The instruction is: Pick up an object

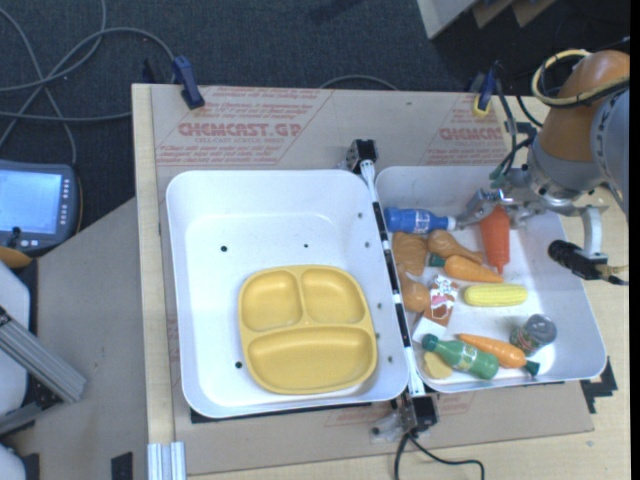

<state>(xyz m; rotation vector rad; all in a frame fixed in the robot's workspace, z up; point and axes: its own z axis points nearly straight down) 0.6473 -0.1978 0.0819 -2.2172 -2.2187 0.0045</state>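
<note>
You see the two-finger gripper (pixel 494 211) clenched around the upright orange-red plastic carrot (pixel 496 240), poised above the cluttered right white bin (pixel 580 353) for lifting.

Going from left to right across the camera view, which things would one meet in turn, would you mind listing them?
Handheld screen → yellow divided plate in the left bin → blue bottle → corn cob → grey can → the arm's orange band.
</note>
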